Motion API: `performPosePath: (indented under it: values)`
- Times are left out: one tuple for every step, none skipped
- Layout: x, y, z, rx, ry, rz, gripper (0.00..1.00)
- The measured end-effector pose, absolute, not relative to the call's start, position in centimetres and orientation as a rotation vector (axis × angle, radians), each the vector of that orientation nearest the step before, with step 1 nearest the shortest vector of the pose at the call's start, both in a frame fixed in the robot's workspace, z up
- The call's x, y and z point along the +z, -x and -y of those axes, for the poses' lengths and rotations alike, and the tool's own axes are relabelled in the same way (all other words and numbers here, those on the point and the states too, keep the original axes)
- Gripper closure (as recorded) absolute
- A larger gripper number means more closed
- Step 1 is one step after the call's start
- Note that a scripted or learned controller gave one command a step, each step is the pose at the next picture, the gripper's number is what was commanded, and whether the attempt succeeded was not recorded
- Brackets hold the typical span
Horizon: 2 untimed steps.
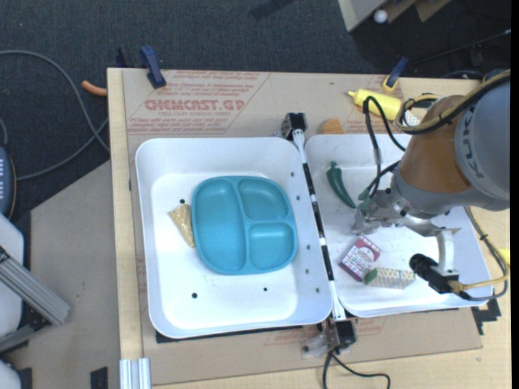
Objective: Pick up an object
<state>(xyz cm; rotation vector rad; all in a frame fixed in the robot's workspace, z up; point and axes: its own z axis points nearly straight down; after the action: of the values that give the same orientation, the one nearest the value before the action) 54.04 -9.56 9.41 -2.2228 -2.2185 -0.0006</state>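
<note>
the maroon-and-white packet (359, 259) lies flat in the right bin (349, 148), in its near left part, just on the near side of the gripper (369, 215); whether the two touch cannot be told from this slant. just to the packet's right, close against it, lies a small speckled wrapper (395, 278) with a green bit at its left end. a green curved object (339, 183) lies in the same bin, on the gripper's far left and close to the bin's left wall. the gripper hangs low over the middle of the right bin, between the green curved object and the packet, with the grey arm and its orange band reaching in from the right above it; whether it is released or clenched cannot be told. the left bin (170, 292) holds a blue divided plate (243, 221) with three compartments, lying about in the middle. a tan crumbly piece (183, 221) lies against the plate's left edge.
</note>
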Motion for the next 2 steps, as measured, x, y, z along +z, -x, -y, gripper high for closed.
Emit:
performPosePath:
  values:
    - [9.4,-54.0,9.6,0.000,2.223,2.218,0.00]
    - [8.4,-49.4,10.2,0.001,2.221,2.219,0.00]
